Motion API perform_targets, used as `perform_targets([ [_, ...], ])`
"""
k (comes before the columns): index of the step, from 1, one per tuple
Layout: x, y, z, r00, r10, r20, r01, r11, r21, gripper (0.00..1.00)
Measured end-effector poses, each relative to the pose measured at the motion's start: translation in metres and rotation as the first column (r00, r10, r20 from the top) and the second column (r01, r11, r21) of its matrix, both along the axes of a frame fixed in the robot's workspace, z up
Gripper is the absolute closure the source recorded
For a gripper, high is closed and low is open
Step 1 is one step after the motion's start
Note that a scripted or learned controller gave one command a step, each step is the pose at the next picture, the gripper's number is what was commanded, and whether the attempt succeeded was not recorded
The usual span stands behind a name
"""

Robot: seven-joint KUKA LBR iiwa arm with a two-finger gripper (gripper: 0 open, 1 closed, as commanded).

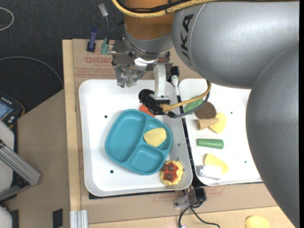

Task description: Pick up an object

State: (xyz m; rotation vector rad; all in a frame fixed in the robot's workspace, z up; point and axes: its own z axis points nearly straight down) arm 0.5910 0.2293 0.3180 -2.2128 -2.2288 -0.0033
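The left bin (90, 141) holds a blue plate (124, 136) with three parts. A round yellow piece (155, 137) lies in its right part. A red and yellow toy (171, 171) sits in the near right corner, touching the plate. The right bin (237, 141) holds a brown round thing (205, 110), a yellow wedge (219, 124) and a green stick (210, 143). The jaws hang over the left bin's far edge; I cannot tell if they are spread. Red letters (95, 60) on the desk (71, 127) start "CH". The arm (228, 32) shows "KA".
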Motion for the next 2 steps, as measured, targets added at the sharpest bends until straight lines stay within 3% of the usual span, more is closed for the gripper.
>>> perform_targets([
  [1, -0.033, -0.005, 0.229, 1.000, -0.005, 0.019, 0.004, 1.000, 0.007, 1.00],
  [2, -0.116, -0.005, 0.218, 1.000, -0.003, -0.005, 0.003, 1.000, -0.002, 1.00],
])
